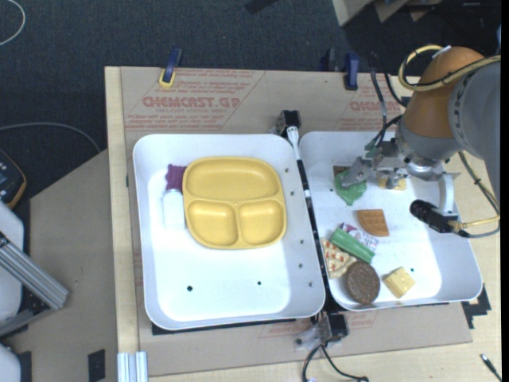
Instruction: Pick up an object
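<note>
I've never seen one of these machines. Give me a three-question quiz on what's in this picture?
1. True or false: the yellow divided tray lies in the right bin.
2. Which lies nearest the gripper? A) green item B) brown round disc C) yellow cube
3. Fill in: the white bottle lies against the tray's ____ side in the picture.

Key: 1 false, it is in the left bin; 2 A; 3 left.

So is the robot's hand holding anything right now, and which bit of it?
It cannot be told. The hand is low in the right bin, right beside a green toy, but the view is too small to show the toy between its fingers.
</note>
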### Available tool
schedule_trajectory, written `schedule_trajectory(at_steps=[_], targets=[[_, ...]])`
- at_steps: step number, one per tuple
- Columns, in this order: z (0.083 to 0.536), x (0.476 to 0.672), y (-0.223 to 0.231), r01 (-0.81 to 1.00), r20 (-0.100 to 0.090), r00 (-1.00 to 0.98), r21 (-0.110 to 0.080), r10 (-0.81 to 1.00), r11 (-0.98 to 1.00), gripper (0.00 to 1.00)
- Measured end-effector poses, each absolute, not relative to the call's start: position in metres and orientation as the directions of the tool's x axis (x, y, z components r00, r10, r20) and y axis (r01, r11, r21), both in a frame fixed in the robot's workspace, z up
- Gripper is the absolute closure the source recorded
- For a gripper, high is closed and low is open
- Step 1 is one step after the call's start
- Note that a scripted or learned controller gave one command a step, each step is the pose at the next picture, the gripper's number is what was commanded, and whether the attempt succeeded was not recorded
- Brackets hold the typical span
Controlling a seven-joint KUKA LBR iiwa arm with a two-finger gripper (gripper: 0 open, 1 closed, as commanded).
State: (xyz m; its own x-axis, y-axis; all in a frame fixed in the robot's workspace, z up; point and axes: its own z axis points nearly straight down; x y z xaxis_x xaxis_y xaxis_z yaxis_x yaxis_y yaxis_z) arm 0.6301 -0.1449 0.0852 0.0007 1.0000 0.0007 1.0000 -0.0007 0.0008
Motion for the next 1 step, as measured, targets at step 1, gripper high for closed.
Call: schedule_trajectory(at_steps=[1], targets=[[0.0990,0.6319,-0.1451,1.000,-0.001,0.000,0.008,1.000,0.000,1.00]])
